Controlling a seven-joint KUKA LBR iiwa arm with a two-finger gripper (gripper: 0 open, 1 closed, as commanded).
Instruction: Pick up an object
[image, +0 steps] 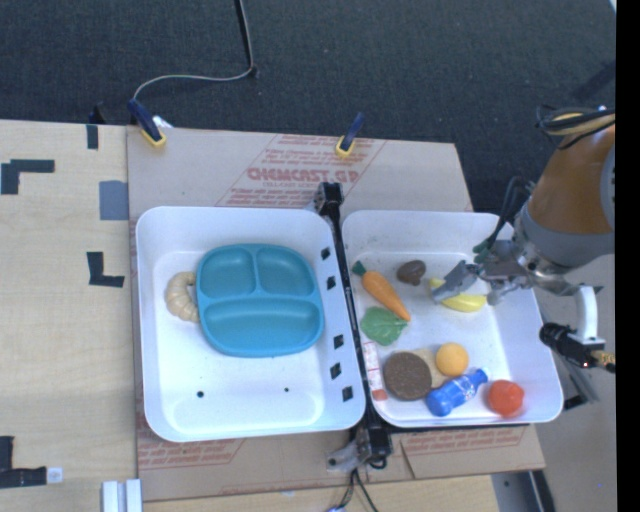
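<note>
Over right bin (520, 330): my gripper (462, 283) hangs low at the yellow banana (464, 301), near the far wall.
Jaws: spread apart, nothing between them; banana touching or just under one tip, I cannot tell which.
Risk: curved, smooth plastic may roll or squirt sideways as I close.
Risk, neighbours: brown lump (410, 271) and carrot (384, 293) near; a nudge could shift them.
Textures: glossy toy food; hard, slick bin floor.
</note>
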